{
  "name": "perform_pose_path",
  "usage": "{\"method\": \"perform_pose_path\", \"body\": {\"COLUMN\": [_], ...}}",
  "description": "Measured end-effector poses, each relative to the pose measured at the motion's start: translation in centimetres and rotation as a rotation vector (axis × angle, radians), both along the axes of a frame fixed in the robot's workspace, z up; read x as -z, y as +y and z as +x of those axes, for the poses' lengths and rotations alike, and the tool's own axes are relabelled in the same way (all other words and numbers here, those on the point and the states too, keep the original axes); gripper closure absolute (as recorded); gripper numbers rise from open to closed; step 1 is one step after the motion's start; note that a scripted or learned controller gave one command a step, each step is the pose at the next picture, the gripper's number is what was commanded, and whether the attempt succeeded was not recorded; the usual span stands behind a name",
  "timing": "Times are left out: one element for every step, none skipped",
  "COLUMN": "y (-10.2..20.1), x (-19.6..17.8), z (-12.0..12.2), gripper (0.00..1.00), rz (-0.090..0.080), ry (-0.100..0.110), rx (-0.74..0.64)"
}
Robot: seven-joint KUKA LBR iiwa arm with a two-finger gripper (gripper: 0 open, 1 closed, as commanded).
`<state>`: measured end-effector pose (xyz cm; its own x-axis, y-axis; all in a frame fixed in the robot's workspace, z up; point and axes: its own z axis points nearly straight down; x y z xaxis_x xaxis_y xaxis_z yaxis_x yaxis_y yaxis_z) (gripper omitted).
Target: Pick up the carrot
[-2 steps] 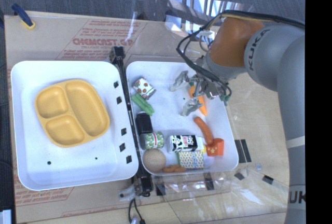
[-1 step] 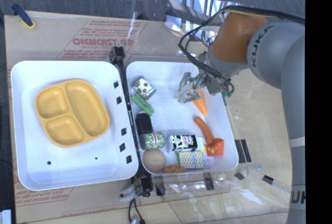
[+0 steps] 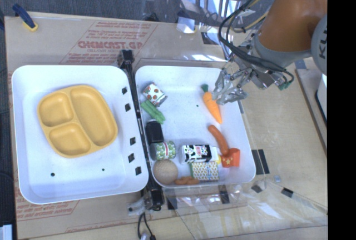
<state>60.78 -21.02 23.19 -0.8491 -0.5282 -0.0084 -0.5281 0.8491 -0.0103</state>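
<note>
The carrot (image 3: 212, 106), orange with a small green top, lies in the right bin (image 3: 183, 75) near its right wall, top end pointing to the far side. My gripper (image 3: 228, 90) hangs just to the right of the carrot's upper end, over the bin's right rim, close to the carrot. Nothing is seen held in it. The grey wrist with its orange band (image 3: 289, 19) and black cables reaches in from the upper right.
The right bin also holds a spotted can (image 3: 154, 94), a green vegetable (image 3: 153, 112), a black item (image 3: 154, 132), a cow-print carton (image 3: 200, 153), a sausage (image 3: 218, 138), a red block (image 3: 231, 158) and a beige ball (image 3: 165, 170). A yellow divided plate (image 3: 75, 119) lies in the left bin.
</note>
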Motion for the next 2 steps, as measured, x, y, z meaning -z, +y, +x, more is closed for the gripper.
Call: {"method": "perform_pose_path", "body": {"y": [0.4, 5.2], "x": [13.8, 7.6], "z": [-3.5, -7.9], "gripper": [1.0, 1.0], "rz": [0.009, 0.004], "ry": [0.023, 0.008], "rx": [-0.172, -0.076]}}
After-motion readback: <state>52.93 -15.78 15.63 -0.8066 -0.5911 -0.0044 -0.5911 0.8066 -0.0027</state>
